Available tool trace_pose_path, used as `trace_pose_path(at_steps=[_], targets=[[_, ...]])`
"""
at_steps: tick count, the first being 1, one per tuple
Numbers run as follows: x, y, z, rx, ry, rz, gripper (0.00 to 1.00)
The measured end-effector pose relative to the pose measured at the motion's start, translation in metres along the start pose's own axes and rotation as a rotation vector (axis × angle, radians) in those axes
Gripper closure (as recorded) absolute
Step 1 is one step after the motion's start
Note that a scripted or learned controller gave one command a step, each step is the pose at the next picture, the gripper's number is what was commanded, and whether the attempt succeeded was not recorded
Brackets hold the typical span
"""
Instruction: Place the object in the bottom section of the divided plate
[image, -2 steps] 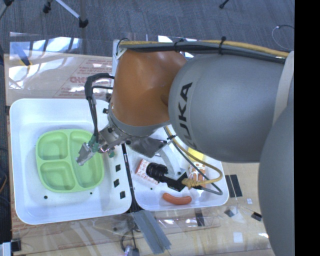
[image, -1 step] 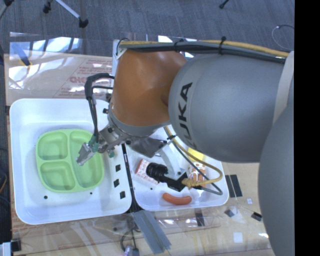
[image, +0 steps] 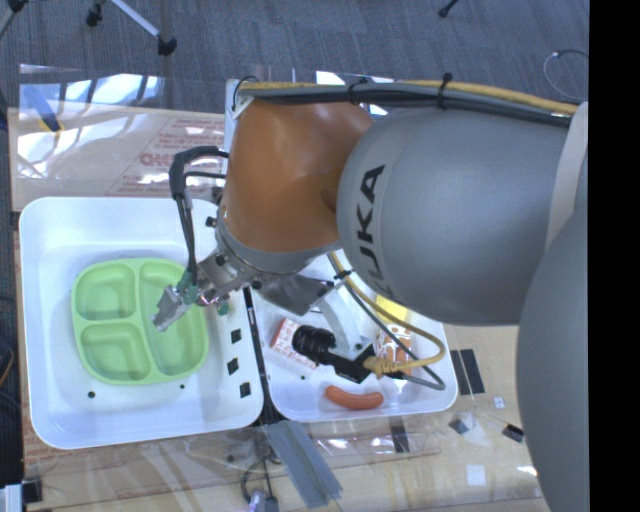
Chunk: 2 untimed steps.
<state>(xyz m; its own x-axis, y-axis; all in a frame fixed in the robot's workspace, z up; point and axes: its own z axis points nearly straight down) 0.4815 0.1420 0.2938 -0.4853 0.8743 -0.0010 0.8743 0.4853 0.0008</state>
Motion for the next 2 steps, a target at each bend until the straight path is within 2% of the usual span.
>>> trace_pose_path(at_steps=[2], targets=[[0.0000, 0.0000, 0.0000, 0.000, 0.000, 0.000, 0.00]])
